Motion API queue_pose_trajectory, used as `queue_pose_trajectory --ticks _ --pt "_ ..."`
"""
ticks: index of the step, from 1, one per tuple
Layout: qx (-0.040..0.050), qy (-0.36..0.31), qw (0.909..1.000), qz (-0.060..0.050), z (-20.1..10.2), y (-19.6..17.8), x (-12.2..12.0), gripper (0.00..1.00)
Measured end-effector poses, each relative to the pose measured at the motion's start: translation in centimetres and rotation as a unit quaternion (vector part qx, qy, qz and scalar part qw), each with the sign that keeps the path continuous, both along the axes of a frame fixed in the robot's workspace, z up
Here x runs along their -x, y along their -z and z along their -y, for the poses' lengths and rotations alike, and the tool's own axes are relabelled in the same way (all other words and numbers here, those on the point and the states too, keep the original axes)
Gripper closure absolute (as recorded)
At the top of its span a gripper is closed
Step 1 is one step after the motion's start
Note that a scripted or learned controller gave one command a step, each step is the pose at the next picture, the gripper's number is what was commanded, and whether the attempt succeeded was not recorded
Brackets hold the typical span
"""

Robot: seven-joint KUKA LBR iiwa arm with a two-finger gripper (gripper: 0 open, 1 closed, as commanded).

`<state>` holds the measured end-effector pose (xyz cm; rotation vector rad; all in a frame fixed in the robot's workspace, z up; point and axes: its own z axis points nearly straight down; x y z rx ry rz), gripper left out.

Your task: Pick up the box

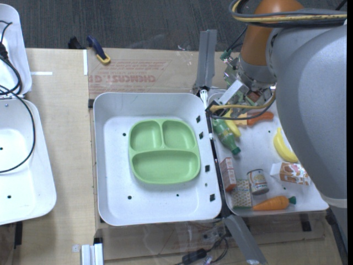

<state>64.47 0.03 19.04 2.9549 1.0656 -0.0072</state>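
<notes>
- My hand (238, 95) sits low over the bottle (226, 136) and banana (232, 127); can't tell its state.
- Box (228, 174) lies well below it, so I'd probably snag clutter instead.

Even, bright overhead light fills my bench, with soft shadows only. The shallow white plastic bin (105, 164) glares pale along its rim. My broad grey arm casing (317, 93) looms near the lens, blurred. Straight edges bow slightly outward.
</notes>
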Motion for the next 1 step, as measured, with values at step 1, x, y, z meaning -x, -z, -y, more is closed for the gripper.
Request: queue_pose_trajectory --ticks 1 --pt "-0.0003 0.010 1.0000 0.001 5.51 -6.33 1.87 1.00"
